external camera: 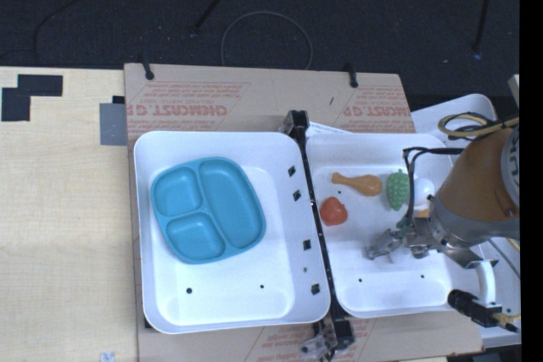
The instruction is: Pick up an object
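In the right bin lie a red tomato-like piece, a tan drumstick-shaped piece and a green bumpy piece. A small white object sits just right of the green one. My gripper hangs low over the bin floor, below the green piece and right of the red one. Nothing shows between its metal fingers.
The left bin holds a blue three-compartment plate. A black divider with clamps runs between the bins. The arm's orange band covers the right bin's right side. Cardboard lies under both bins.
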`<state>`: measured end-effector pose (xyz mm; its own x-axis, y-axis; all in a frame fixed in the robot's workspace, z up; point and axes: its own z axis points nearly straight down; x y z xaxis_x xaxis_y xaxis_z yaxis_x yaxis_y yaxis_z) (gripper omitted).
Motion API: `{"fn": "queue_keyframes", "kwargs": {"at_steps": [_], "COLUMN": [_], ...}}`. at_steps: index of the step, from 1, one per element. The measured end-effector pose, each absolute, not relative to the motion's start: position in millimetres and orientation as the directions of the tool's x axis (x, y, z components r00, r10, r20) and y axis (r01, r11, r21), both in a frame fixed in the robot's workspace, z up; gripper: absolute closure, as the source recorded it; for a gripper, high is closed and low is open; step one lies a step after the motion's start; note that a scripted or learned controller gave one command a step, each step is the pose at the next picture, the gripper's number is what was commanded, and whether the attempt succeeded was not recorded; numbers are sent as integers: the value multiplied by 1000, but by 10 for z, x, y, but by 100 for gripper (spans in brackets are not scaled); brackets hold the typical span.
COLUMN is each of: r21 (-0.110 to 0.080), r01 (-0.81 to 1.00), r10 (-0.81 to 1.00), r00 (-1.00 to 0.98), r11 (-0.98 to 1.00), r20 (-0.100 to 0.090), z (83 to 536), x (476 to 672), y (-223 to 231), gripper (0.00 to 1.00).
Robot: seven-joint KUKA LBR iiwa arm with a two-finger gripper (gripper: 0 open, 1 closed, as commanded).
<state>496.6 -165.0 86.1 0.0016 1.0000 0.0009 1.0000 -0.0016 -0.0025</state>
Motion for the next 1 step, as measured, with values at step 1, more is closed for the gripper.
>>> {"fn": "queue_keyframes", "kwargs": {"at_steps": [1], "r21": [0], "r01": [1000], "r10": [1000], "r00": [6], "r11": [-6], "r20": [1], "z": [989], "x": [4975], "y": [-1663], "gripper": [100]}}
